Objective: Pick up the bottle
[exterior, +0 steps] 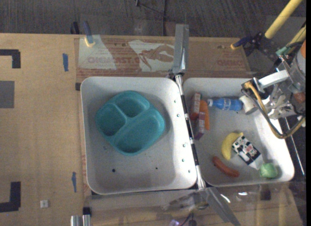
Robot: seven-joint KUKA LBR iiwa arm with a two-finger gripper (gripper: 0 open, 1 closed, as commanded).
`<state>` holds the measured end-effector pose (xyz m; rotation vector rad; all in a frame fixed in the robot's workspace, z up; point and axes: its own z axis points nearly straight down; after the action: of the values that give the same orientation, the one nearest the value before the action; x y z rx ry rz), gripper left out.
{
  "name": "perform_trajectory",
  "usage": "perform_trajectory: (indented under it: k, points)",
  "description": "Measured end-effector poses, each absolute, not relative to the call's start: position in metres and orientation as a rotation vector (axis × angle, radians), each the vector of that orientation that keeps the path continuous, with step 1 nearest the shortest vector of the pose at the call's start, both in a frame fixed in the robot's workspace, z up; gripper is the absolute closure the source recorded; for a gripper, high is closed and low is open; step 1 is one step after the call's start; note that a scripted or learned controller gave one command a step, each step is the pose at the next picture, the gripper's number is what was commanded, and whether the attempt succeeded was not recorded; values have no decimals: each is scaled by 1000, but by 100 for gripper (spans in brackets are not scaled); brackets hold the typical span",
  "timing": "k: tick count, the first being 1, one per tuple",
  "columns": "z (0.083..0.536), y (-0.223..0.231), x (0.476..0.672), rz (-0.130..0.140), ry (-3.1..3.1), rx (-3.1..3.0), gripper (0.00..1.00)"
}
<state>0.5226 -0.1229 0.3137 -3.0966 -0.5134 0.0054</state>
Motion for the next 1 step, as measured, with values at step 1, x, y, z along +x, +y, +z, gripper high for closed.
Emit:
perform_trajectory:
  k: [1]
  points:
    - [304,-108,482,6,-333,-3120,100]
